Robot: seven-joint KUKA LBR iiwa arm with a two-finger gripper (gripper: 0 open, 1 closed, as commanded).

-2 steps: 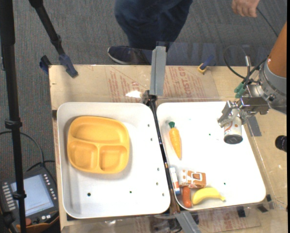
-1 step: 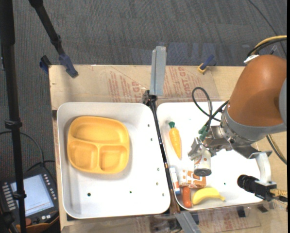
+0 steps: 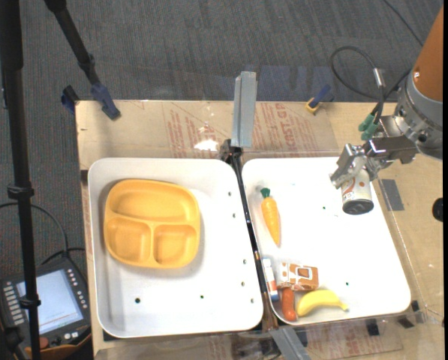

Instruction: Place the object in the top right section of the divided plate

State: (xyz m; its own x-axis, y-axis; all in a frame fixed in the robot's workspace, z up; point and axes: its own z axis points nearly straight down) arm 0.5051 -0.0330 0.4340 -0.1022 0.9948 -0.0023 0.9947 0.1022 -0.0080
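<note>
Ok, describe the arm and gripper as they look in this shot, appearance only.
The arm enters from the right: a broad orange band at the top edge, then a grey metallic wrist section below it. The gripper is a compact silver-grey metal assembly with blocky, angular parts. A black cable loops above it toward the wrist, and a small green connector sits beside the wrist housing. No readable markings.

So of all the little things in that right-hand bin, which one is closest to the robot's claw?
The small can, white with a dark round end, right at the gripper in the bin's upper right. The carrot lies farther left; the banana and carton sit along the bottom edge.
</note>
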